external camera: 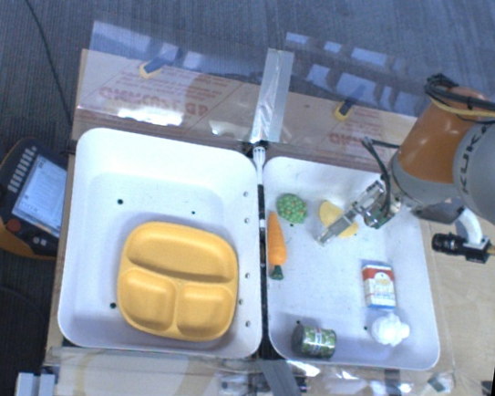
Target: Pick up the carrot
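Note:
An orange carrot [275, 243] with a green tip lies along the left wall of the right bin [425, 307], pointing toward the front. My gripper [343, 225] hangs to the right of it, near the bin's back half, just over a yellow wedge [331, 213]. Its fingers [330, 234] look close together with nothing between them. A clear gap of bin floor separates the gripper from the carrot.
A green knobbly ball [292, 208] sits behind the carrot. A red and white bottle [381, 300] lies at the right, and a dark can [314, 341] at the front. The left bin [103, 180] holds a yellow divided tray [179, 279]. A pendant [26, 196] lies beside the bench.

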`<state>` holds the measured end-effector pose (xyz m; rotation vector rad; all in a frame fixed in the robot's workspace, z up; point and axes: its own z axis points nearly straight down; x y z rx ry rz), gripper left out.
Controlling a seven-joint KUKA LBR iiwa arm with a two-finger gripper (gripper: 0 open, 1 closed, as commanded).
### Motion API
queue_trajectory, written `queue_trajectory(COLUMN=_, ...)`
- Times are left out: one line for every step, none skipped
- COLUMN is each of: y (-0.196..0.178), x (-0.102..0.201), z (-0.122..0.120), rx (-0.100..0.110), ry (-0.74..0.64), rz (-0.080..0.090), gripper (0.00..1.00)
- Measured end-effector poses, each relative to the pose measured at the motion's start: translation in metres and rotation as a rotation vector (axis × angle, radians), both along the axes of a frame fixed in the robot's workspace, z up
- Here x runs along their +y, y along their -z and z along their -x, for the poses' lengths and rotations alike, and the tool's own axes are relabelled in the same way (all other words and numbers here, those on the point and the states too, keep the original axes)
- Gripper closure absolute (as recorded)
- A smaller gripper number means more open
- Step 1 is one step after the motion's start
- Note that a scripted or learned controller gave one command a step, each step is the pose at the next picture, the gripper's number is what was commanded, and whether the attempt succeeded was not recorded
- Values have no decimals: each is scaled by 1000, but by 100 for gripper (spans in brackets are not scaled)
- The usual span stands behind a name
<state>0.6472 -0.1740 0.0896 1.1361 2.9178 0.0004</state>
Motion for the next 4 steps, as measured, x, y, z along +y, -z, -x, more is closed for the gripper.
queue_trajectory(y=-1, x=-18, z=-14, rx=14, ry=8, rz=-10, gripper=0)
queue_trajectory(y=-11, x=-18, z=-17, rx=-2, ry=6, rz=-6, gripper=100)
queue_trajectory(y=0, x=-1, z=-14, rx=12, ry=315, rz=-3, gripper=100)
queue_trajectory(y=1, x=-1, z=-15, rx=1, ry=315, rz=-1, gripper=0)
